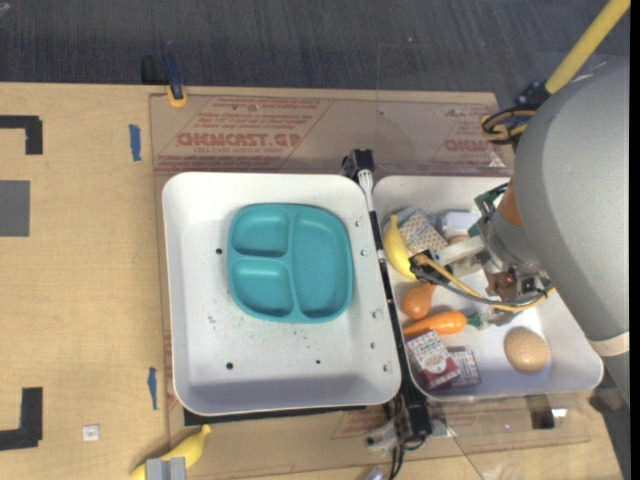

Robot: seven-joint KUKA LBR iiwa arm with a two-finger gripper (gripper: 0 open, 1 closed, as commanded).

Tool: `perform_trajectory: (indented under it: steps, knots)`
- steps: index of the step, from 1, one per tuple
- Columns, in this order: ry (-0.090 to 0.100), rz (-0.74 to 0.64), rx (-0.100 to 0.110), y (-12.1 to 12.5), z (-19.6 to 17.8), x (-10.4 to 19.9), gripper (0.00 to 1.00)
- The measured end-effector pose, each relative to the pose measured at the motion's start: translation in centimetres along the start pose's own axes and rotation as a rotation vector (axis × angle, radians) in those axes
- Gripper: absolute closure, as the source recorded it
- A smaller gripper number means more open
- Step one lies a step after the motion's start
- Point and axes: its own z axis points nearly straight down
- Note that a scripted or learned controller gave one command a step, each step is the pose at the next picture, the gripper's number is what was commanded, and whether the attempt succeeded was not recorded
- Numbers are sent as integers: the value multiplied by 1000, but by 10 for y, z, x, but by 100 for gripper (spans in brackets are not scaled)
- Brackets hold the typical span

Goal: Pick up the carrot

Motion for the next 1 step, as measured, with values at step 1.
perform_trajectory:
  steps: [1]
  knots:
    - [9,-45,0,-21,-1,-57,0]
